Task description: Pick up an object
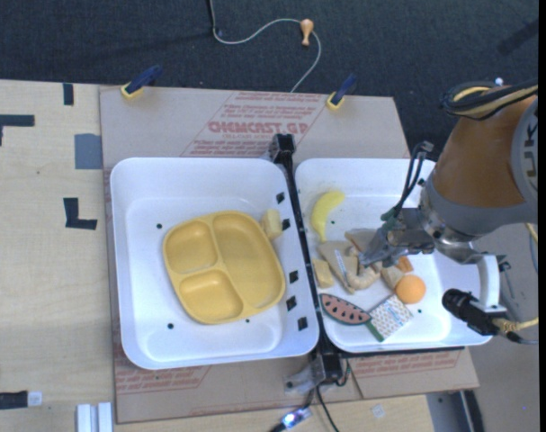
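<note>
Many toy foods lying under claw [378, 252]; claw reaching down, grip hidden, can't tell. Round orange plastic ball [411, 290] sitting just beside claw. Next: closing, lifting.

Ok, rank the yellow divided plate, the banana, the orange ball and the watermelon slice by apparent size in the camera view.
1. yellow divided plate
2. banana and watermelon slice, too alike to separate
3. orange ball

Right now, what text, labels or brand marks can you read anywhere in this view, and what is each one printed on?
"CHEMGEAR" or close, red print seen upside down on the cardboard sheet behind the bins: blurred, so uncertain.
Smaller red lines around it: too blurred to read.
"UK", part of a logo on the arm at the frame's edge: cut off.
Small patterned card in the right bin: no legible text.
</note>
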Robot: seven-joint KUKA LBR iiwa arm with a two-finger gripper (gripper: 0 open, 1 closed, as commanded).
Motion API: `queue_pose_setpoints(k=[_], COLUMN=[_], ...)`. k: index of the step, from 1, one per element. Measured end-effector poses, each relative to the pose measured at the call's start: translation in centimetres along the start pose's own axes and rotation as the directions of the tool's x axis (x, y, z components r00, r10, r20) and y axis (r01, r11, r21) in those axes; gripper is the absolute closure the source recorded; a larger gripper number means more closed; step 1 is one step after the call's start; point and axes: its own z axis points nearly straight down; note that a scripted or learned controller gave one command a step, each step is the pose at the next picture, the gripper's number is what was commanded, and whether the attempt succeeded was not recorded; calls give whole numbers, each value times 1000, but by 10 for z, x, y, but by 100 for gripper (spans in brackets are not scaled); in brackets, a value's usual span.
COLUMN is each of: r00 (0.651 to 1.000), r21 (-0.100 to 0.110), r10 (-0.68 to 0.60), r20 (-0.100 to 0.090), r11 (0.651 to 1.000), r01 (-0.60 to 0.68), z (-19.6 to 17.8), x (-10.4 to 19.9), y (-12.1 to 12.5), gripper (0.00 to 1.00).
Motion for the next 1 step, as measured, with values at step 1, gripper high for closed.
queue_pose_setpoints(k=[1], r00=[1000], r21=[0], r10=[1], r20=[1], r11=[1000], r01=[-1], z=[14], x=[10], y=[-6], gripper=[100])
